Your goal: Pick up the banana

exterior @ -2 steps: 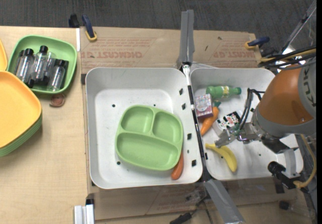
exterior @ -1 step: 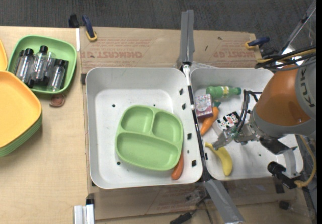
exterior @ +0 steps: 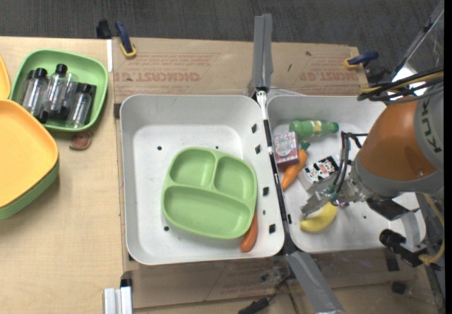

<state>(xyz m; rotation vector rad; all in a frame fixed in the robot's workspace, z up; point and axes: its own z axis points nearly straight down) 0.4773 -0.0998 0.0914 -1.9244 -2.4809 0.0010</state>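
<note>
Banana (exterior: 320,219) lies directly beneath the gripper (exterior: 326,197), whose spread jaws straddle it without yet closing; a clean pick likely needs a squeeze across the fruit's middle.

Arm over the right bin, jaws at the banana

The gripper (exterior: 326,197) sits low in the right bin (exterior: 367,231), its metal fingers touching the top of the banana (exterior: 319,219); a green divided plate (exterior: 210,194) lies in the left bin (exterior: 145,185).

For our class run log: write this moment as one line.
arm: over right bin | gripper: at banana | grasp: unclear | green tray: left bin
</note>
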